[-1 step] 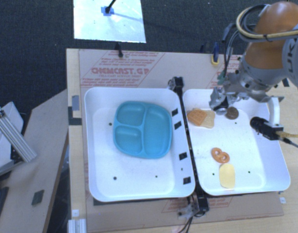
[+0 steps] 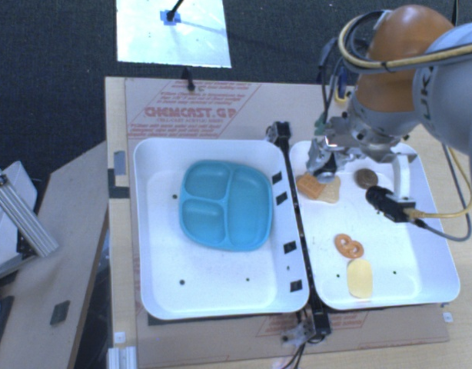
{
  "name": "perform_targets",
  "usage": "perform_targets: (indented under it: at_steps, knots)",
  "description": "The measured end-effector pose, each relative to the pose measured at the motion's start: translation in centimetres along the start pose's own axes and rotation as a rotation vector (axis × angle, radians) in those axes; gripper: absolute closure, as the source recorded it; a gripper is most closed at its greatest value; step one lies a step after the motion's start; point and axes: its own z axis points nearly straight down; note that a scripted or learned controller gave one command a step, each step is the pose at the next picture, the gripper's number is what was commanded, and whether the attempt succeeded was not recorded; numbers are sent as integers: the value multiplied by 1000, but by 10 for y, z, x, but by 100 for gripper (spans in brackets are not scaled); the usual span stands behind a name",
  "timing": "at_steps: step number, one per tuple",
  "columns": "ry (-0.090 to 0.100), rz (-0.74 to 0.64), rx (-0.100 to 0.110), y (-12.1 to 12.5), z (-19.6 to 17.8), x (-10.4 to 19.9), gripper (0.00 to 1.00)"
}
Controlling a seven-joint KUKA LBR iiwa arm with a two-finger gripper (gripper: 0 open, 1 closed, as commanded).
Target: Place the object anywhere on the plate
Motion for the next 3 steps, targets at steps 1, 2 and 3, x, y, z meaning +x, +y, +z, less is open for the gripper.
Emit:
perform_targets:
  at_steps: [1,2,3]
  knots:
    - [2,-3,-1,11,3,59,100]
    - [1,-3,-2,38,16,108,100]
    - [0,1,0,37,16,105,0]
